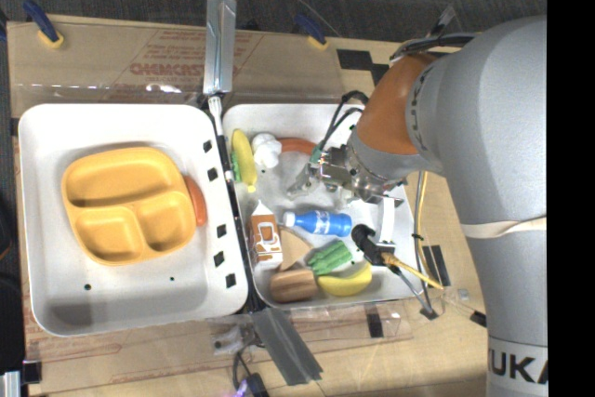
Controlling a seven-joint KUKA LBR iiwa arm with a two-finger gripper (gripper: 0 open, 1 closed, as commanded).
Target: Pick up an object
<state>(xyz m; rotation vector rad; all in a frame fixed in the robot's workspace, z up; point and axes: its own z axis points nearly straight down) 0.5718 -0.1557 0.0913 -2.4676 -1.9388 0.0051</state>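
The gripper (311,174) hangs low inside the right bin (307,119), its metal fingers pointing toward the bin's middle; how far they are parted cannot be told, and nothing shows between them. Behind it the wrist, with cables looping over it, rises to the orange band (395,112) and then the thick grey arm (493,135), which comes in from the right and covers the bin's right wall. Just below the gripper lies a blue-and-white bottle (319,222) on its side. Near the dividing wall lie a yellow banana (243,158) and a small white object (265,150), with an orange-red piece (296,145) beside that. Along the near edge sit a brown-and-white carton (265,240), a brown block (293,284), a green item (327,257) and a yellow piece (347,282), packed close together. Bare floor shows around the gripper in the bin's middle. The left bin (56,130) holds a yellow divided tray (125,205).
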